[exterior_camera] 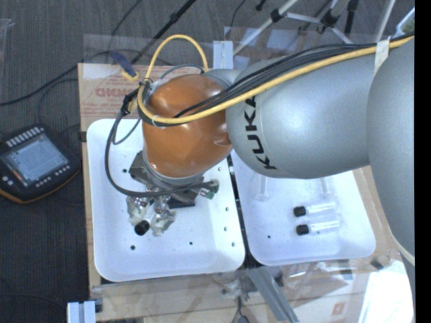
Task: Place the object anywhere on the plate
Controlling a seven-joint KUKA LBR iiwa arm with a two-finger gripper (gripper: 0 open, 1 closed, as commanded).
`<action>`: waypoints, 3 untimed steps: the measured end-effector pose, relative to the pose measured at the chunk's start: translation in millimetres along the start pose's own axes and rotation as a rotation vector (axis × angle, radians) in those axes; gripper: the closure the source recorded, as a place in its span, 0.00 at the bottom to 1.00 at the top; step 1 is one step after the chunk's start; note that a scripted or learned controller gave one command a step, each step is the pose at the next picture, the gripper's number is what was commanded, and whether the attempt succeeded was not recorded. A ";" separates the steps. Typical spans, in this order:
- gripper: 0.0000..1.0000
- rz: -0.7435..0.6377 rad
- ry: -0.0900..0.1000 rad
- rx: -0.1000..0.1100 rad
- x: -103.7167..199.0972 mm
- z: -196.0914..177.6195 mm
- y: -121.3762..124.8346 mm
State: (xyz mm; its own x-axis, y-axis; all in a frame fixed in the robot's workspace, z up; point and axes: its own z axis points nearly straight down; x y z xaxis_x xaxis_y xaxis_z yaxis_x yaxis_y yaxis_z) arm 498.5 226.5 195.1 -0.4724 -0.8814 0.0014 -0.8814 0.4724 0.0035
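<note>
Now | fingers low over left bin centre, state unclear | rims well apart | 2 tubes in right bin

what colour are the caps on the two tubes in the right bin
Black caps on clear tubes, seen in the camera view.

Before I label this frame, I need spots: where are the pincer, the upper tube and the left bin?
pincer (153, 219): camera view, between its fingertips.
upper tube (315, 209): camera view, mid-body.
left bin (202, 251): camera view, bare floor near the front right corner.
</note>
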 end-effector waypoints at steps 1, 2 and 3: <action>1.00 -0.089 -0.005 0.001 -33.9 -76.1 -90.9; 1.00 -0.287 -0.002 0.000 -3.6 -66.2 -13.7; 1.00 -0.442 -0.002 -0.001 -24.1 -16.5 -76.6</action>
State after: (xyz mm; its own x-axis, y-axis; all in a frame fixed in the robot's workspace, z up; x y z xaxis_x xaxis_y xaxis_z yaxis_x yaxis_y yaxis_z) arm 577.5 211.6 211.2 -0.0495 -0.9988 -0.0026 -0.9988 0.0495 0.0038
